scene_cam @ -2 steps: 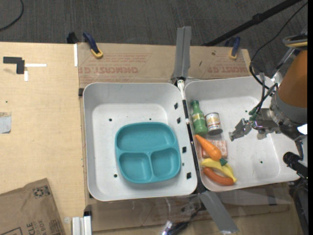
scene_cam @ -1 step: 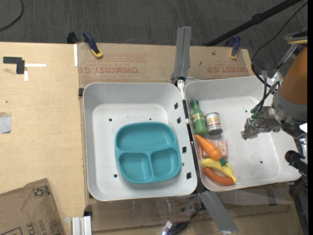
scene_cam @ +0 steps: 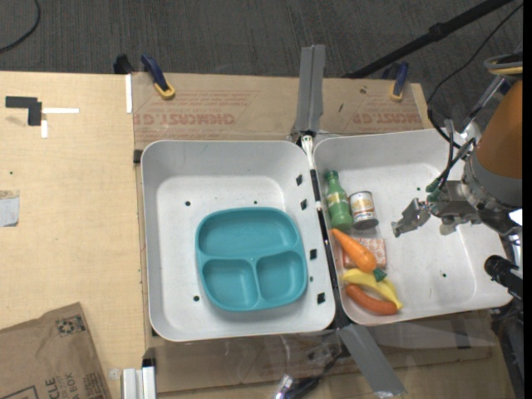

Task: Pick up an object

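— Cardboard box (scene_cam: 46,356) down at the bottom left corner, printed flap up. What is it lying on?

— On the pale wooden bench (scene_cam: 66,223), which runs up the left side. It carries a few bits of tape and a small black bracket (scene_cam: 25,108) near its far edge. Behind the bins a sheet of brown cardboard (scene_cam: 224,110) with red lettering is pinned down by two blue and yellow clamps (scene_cam: 158,77). Beyond that the floor is dark grey carpet (scene_cam: 208,15), with black cables across it.

— And the bins?

— Side by side, touching along a middle seam. The left bin (scene_cam: 166,306) holds a teal plate (scene_cam: 251,258) with three sections. In the right bin (scene_cam: 432,165) everything sits against the left wall: a green bottle (scene_cam: 337,200), a small tin can (scene_cam: 362,209) just beside it, then a carrot (scene_cam: 355,251), a banana (scene_cam: 376,284) and a red sausage-like thing (scene_cam: 371,303) nearest the front.

— The claw?

— The gripper (scene_cam: 409,220) hangs over the right bin, to the right of the tin can and apart from it. Nothing sits between the fingers; whether they are spread or closed I cannot tell.
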You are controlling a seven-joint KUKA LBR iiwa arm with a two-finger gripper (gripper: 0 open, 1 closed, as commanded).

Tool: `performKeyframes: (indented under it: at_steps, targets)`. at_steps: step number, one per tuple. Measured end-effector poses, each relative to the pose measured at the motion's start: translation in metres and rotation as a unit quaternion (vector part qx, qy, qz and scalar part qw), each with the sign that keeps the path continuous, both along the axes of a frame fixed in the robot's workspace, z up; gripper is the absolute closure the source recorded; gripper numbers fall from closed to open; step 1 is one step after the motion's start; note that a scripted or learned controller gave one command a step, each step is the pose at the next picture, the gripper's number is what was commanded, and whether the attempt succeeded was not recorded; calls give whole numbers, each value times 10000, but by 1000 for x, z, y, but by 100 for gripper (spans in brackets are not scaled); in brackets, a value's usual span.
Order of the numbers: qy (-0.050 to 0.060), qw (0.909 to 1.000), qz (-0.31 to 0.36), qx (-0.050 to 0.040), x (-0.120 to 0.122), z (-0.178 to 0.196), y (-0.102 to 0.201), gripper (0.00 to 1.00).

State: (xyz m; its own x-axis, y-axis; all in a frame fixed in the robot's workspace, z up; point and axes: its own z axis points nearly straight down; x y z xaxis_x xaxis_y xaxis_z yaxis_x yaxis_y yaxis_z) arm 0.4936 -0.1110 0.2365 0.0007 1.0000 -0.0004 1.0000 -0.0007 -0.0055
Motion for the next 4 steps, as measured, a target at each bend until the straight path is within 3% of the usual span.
performKeyframes:
  at_steps: [1, 2, 3, 4]
  targets:
    - [-25, 9951, 987, 3, 52, -121, 14, 0]
    - [-232, 9816, 1895, -59, 31, -129, 12, 0]
    - [-31, 9650, 2623, 5, 23, -45, 40, 0]
    - [-103, 9703, 2418, -36, 8, -124, 8, 0]
